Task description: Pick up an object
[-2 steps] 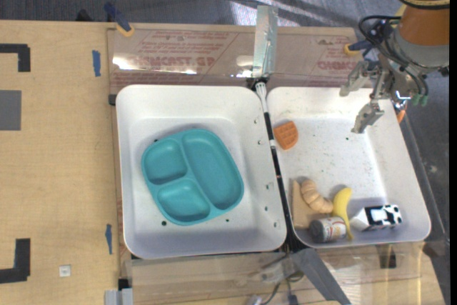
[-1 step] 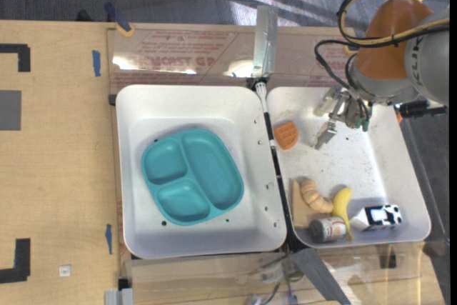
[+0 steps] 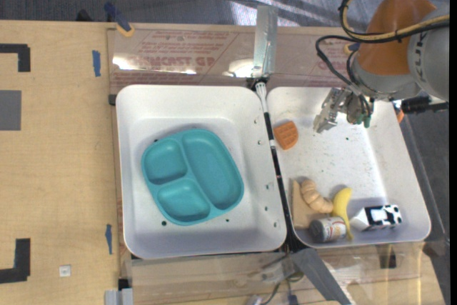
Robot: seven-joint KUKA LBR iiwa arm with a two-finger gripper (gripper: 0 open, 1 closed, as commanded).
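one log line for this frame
tool over right bin | holding: nothing seen | nearest: orange piece | left bin: teal tray

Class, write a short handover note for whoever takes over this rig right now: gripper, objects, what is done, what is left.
Gripper: above the right bin, upper part, nothing seen between its fingers.
Right bin: orange piece by the divider; croissant, banana, can, black-and-white toy along the near edge.
Left bin: teal divided plate.
Done: nothing picked.
Left: grasp and lift one object.
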